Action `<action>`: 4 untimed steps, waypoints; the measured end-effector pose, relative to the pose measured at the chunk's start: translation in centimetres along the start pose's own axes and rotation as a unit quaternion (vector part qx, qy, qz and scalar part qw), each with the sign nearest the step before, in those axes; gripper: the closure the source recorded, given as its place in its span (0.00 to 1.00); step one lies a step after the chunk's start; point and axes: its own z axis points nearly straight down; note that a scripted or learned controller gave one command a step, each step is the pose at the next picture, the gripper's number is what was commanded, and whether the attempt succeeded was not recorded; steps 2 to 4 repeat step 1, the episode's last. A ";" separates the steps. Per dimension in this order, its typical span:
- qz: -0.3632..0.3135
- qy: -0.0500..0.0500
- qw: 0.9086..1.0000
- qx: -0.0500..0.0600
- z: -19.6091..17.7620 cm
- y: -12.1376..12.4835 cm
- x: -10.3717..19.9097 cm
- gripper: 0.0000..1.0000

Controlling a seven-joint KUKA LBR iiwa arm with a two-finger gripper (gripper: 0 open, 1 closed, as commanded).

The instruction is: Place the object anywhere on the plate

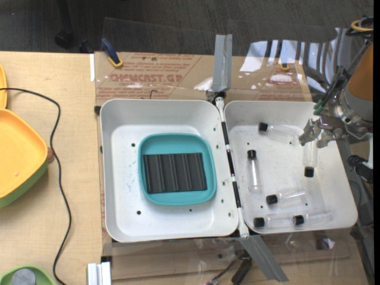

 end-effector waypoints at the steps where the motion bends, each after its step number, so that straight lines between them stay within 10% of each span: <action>1: 0.000 0.000 1.000 0.000 0.0 0.0 0.0 0.00; 4: 0.000 0.000 1.000 0.000 0.0 0.0 0.0 0.00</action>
